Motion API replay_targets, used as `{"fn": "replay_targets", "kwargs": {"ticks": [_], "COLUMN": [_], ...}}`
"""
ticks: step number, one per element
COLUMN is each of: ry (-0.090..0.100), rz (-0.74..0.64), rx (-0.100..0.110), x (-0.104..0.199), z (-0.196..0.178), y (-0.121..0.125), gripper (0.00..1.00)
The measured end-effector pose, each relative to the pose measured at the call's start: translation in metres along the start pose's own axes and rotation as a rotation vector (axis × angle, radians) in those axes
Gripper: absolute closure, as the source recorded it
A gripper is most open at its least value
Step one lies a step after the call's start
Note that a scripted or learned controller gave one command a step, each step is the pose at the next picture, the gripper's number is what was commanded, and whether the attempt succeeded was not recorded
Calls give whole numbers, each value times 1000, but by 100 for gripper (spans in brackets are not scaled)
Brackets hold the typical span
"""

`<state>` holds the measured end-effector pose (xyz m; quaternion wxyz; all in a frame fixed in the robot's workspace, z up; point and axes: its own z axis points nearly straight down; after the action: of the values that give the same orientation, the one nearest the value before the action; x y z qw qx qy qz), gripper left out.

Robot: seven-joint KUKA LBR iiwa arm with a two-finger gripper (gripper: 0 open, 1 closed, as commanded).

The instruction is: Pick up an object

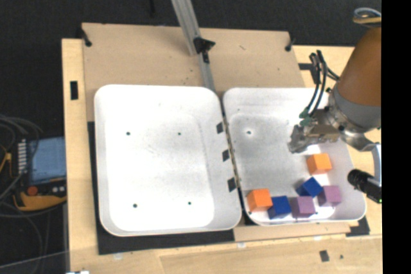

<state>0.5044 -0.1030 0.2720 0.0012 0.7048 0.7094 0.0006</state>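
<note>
The left bin (160, 157) is sitting on the table (186, 48), touching the right bin (257, 119) along their shared edge, where small dark clips are showing. A slanted metal rail (183, 3) is running down from the top of the view toward that shared edge.

The blocks are all lying in the right bin, gathered toward its near right corner. Going left to right along the near wall of that bin: an orange block (259, 199) is lying farthest left, a blue block (280, 206) is sitting just beside it and seems to be touching it, and a purple block (304, 206) is lying next to the blue one. A second blue block (311, 187) is resting a little farther back, just beside a second purple block (332, 194). A second orange block (319, 162) is lying farther back still, apart from the others.

The tool (303, 138) is hanging over the right bin, just behind and slightly left of that second orange block. Nothing is showing between its fingers, and whether they are parted or closed cannot be told from this view. The grey and orange arm (361, 83) is reaching in over the right bin's far right corner.
</note>
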Motion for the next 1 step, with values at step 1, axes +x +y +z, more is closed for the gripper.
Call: {"fn": "replay_targets", "kwargs": {"ticks": [1], "ry": [2], "rz": [0], "rx": [2], "x": [49], "z": [15], "y": [3], "gripper": [100]}}
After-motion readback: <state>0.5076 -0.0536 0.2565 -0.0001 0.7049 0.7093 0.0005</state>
